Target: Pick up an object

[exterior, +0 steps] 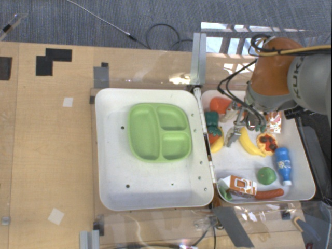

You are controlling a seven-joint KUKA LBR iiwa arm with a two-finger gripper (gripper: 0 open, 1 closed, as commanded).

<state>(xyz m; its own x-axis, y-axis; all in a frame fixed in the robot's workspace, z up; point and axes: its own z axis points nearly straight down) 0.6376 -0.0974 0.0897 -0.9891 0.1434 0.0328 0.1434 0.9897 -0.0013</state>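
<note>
Toward the frame's right, the gripper hangs with fingers spread, holding nothing, beside the banana, and should descend squarely astride it before closing.

I work in a robotics lab, at a test station built for my arm. My pale wooden bench top stands on grey-blue office carpet, and black square marker patches are stuck to the wood. Two shallow white plastic bins sit side by side, held in place by grey metal brackets and clear plastic sheeting. Loose black cables trail across the carpet and loop around my grey arm with its orange band. The right bin holds small toy foods, among them a yellow plastic banana; the left holds a green divided plastic plate.
</note>
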